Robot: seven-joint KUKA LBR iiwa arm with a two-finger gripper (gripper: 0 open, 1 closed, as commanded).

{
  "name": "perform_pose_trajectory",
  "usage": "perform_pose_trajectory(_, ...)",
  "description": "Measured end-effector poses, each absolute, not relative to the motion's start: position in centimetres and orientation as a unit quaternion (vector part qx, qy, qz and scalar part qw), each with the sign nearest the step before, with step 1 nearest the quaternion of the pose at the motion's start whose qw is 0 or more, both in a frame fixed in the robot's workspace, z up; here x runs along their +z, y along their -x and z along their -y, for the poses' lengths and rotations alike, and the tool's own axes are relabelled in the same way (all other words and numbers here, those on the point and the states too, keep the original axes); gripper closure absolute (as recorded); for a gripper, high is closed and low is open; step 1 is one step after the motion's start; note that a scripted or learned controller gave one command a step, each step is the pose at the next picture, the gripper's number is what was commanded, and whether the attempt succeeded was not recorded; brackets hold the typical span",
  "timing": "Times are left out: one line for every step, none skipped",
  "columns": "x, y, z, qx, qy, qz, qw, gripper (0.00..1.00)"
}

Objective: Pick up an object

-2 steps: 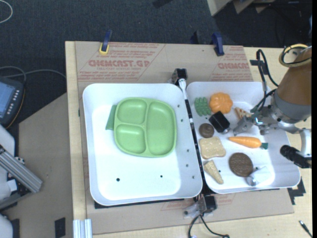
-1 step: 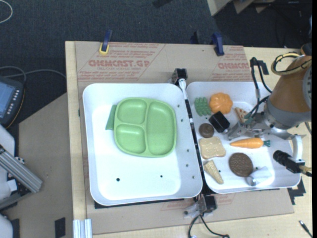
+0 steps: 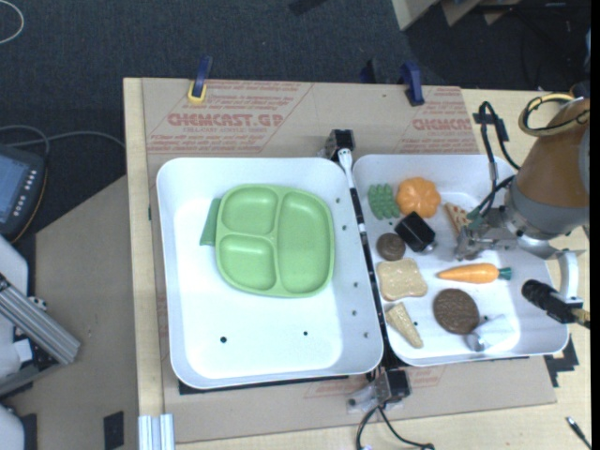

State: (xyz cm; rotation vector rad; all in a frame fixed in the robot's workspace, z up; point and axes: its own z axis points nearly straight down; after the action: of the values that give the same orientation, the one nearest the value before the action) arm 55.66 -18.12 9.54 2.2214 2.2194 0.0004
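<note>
While the arm [image 3: 553, 172] reaches in over the right bin [image 3: 427, 165], its gripper [image 3: 472, 242] hangs low just above the bin floor, and whether it is clenched or released cannot be told, since the metal parts blur together. Nothing is visibly caught in it. Just below the gripper lies a carrot [image 3: 469, 273], orange with a small green tip pointing away to the right. Touching or nearly touching the gripper on its upper left is a small tan piece [image 3: 456, 217], partly hidden. Further left sit a black block [image 3: 414, 231], an orange pumpkin-like fruit [image 3: 417, 196] and a green ridged item [image 3: 382, 201]. Below and to the left are a brown round piece [image 3: 391, 247], a slice of bread [image 3: 401, 279], a dark cookie [image 3: 456, 310] and a pale wedge [image 3: 404, 325]. Well off to the left, the other bin [image 3: 187, 279] holds a green divided plate [image 3: 276, 240].
</note>
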Motion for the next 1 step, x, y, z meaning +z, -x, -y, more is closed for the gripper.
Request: perform_pose_trajectory(15.91, -56.14, 18.4, 0.0016, -0.707, -0.707, 0.004, 1.0)
